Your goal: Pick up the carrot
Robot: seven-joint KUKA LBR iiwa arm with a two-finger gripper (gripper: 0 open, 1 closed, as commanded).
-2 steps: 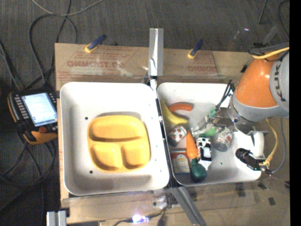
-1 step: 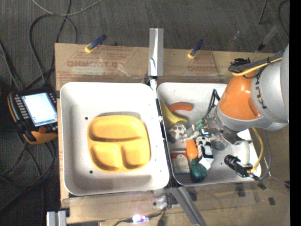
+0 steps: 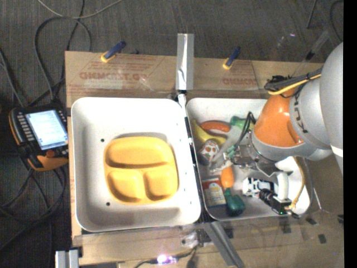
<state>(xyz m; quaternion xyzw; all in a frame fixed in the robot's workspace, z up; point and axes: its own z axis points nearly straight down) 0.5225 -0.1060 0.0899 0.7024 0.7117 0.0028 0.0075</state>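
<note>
Orange, smooth plastic carrot lay in the right white bin, just beside my hand, whose grip I couldn't tell. Light, stiff, likely slippery; best pinched mid-body.

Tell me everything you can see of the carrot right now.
The carrot is a small orange piece that looks like a plastic toy, with no green top visible. It lies in the right bin, near its middle, just below the arm's hand, whose parts overlap its upper end. A small red and white packet sits beside it to the lower left, a dark green item just below. Whether the hand grips it is unclear.
</note>
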